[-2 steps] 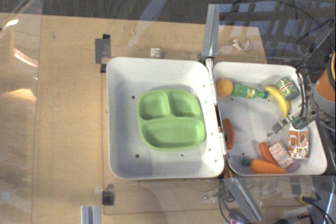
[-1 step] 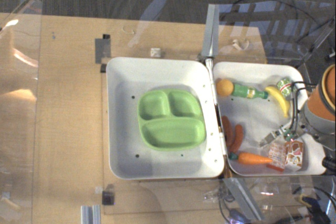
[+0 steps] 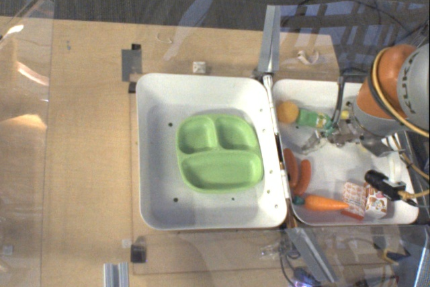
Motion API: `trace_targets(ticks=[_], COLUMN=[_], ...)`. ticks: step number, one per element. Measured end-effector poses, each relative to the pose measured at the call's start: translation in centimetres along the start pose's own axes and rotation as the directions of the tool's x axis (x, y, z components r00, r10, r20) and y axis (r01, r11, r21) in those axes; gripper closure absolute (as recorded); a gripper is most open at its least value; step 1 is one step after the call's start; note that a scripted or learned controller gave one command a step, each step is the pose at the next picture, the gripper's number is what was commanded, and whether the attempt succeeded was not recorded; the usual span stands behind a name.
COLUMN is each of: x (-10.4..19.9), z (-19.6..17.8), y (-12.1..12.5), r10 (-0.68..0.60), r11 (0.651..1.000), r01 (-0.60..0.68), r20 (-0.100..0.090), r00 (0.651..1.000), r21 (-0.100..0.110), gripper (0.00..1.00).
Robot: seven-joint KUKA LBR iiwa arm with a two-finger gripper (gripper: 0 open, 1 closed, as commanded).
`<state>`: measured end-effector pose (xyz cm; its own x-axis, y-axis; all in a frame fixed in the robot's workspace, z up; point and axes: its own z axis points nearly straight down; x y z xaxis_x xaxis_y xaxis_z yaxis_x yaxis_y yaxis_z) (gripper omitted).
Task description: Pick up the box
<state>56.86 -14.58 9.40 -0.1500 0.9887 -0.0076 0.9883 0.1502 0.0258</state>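
Box (image 3: 365, 199) flat, long axis running left-right.

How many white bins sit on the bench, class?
2. The left bin holds a green divided plate; the right bin sits beside it, under the arm, holding food items.

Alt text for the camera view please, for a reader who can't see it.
The arm's gripper hovers in the right bin, by a green bottle and an orange ball. A small box, a carrot and a sausage lie near its front edge. The left bin holds a green divided tray.
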Motion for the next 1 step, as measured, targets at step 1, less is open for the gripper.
trace_targets(ticks=[1], x=[-4.53], z=[-0.12], y=[-6.42], r10=[0.068], r11=[0.998], r01=[-0.068], r20=[0.005], r00=[0.998], r21=[0.004], gripper=[0.0])
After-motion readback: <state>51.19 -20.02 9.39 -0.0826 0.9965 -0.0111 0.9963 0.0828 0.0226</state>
